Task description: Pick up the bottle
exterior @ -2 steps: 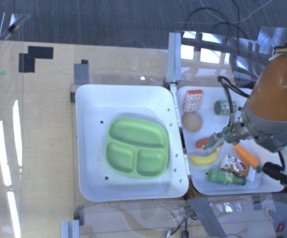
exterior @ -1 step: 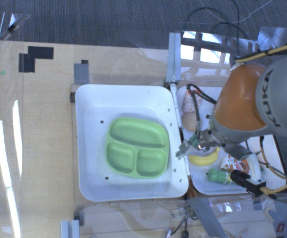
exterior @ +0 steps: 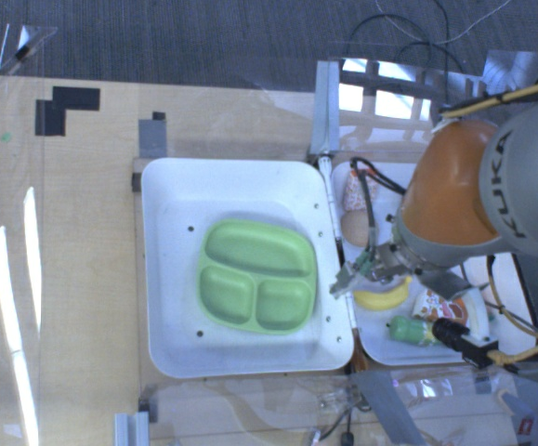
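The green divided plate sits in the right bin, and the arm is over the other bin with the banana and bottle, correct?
Not quite. The camera view shows the green divided plate in the left bin, not the right. The rest holds: the arm is over the right bin, where the banana and the green bottle lie.

The arm (exterior: 464, 193) hides much of the right bin (exterior: 373, 342).

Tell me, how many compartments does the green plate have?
3. The green plate in the left bin has one long compartment along its far side and two smaller ones side by side along its near side. None seems hidden.
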Controlling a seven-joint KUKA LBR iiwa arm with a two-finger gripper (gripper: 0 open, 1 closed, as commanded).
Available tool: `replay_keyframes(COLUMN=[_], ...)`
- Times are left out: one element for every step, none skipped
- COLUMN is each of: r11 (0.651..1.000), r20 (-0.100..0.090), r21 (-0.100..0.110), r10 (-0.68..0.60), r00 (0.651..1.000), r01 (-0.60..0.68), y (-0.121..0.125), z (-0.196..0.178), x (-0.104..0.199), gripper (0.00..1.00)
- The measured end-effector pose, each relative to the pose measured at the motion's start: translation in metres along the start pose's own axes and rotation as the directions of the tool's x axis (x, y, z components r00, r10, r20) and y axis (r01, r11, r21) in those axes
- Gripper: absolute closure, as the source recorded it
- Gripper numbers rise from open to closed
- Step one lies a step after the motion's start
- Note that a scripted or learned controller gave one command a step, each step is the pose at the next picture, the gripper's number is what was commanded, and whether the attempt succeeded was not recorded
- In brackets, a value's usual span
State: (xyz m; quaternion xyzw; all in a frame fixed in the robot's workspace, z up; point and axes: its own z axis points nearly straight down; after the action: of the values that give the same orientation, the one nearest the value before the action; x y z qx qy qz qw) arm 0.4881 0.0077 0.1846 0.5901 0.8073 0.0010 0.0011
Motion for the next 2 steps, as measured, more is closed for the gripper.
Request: replay_keyframes(r11=[0.999,0.997], r20=[0.0,0.0], r21=[-0.001,0.0], r10=[0.044,0.071], r00=[0.999,0.997], r01=[-0.044,-0.071], y=[0.017,0.023], z=[0.0,0.0], x=[0.054,0.073], gripper=[0.0,0.0])
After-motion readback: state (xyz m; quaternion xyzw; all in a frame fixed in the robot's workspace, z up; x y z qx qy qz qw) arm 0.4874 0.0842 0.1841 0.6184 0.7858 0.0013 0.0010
